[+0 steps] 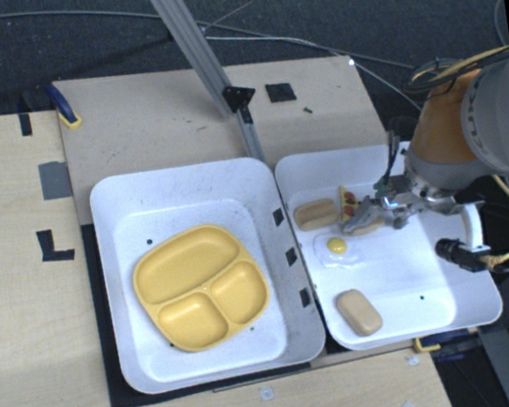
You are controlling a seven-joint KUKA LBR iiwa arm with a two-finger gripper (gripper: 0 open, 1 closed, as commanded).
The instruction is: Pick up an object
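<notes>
Two white bins sit side by side on the tabletop (13, 234). Over the right bin (440, 303), the claw (359, 220) hangs low beside a small yellow piece (337, 247); whether it is clenched cannot be told. A tan block (358, 312) lies nearer the front, and what looks like a bread roll (313, 214) sits to the claw's left. The left bin (140, 357) holds a yellow divided tray (201, 286).

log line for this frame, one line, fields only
arm: over right bin | gripper: low near yellow piece | grasp: unclear | tan block: untouched | left bin: yellow tray
</notes>
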